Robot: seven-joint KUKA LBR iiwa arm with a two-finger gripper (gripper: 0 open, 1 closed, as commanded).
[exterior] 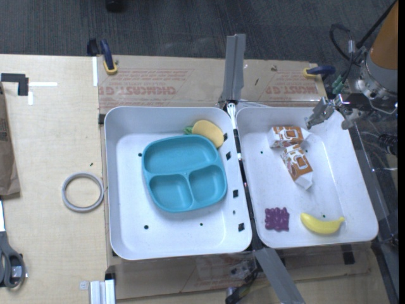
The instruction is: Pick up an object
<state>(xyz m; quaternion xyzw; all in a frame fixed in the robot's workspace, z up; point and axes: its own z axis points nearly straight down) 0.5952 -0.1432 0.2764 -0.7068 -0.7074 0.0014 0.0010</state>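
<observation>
The right bin (354, 170) holds a white and orange snack packet (293, 155), a purple bunch of grapes (276, 218) and a yellow banana (322, 223). In the left bin (120, 189) lies a blue divided plate (184, 173), with a yellow lemon-like fruit (208, 132) at its far edge. My gripper (331, 119) hangs over the far right corner of the right bin, above and to the right of the snack packet. Its fingers are spread open with nothing between them.
A grey ring (83, 191) lies on the wooden bench left of the bins, and scissors (11, 266) sit at the lower left edge. Clamps (106, 56) hold cardboard behind the bins. A metal divider (234, 68) stands between the bins.
</observation>
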